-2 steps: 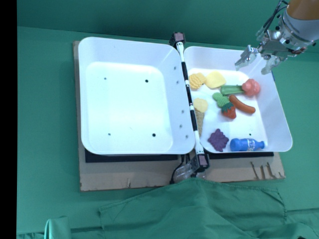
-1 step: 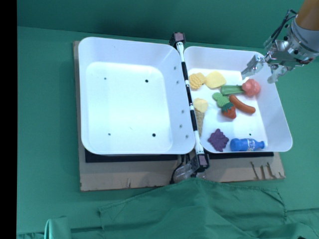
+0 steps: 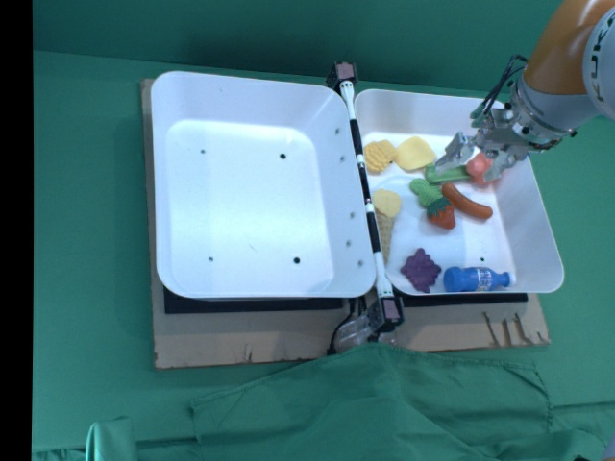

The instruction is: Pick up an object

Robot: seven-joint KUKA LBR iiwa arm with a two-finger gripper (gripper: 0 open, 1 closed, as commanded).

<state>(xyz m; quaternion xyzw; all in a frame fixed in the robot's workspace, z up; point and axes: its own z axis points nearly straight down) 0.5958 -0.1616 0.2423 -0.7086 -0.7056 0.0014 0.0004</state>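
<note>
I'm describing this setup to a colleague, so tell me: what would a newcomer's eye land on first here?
Most striking is the cluster of bright toy food in the right bin: a blue bottle and purple grapes near its front edge, a sausage in the middle. Next comes the arm's orange band at upper right, with the hand low over a red piece. The left bin is plain white beside it.
</note>
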